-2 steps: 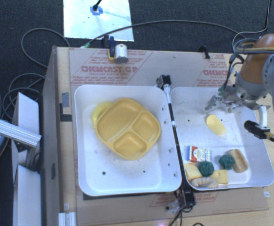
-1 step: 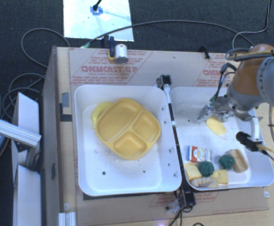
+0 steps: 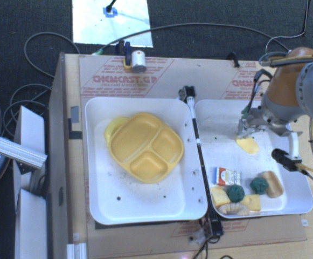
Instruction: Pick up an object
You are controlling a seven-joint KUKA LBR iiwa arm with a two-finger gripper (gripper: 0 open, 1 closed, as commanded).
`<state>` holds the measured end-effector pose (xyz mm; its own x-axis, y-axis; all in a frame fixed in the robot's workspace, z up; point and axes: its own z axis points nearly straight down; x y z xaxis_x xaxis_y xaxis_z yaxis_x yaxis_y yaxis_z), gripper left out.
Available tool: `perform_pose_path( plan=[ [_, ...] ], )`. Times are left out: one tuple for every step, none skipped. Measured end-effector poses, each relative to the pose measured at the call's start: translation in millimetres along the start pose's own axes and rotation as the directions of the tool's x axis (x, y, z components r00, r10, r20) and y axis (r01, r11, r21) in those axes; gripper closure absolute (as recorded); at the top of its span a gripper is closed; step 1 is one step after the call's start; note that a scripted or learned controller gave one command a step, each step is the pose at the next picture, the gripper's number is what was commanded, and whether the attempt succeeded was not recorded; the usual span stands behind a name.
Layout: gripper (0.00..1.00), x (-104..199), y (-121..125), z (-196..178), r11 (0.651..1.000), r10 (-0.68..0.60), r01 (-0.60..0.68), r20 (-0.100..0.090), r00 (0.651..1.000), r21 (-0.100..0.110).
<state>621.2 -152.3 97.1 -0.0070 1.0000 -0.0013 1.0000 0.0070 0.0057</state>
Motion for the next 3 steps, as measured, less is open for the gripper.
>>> perform_pose_path(
  plan=[
    [0.0, 0, 0, 0, 1.0, 0.0, 0.0, 0.0, 1.0, 0.0],
    [0.0, -9, -8, 12, 1.0, 0.006, -0.006, 0.0, 1.0, 0.004],
    [0.0, -40, -6, -77, 1.0, 0.005, -0.005, 0.002, 1.0, 0.0]
  ],
)
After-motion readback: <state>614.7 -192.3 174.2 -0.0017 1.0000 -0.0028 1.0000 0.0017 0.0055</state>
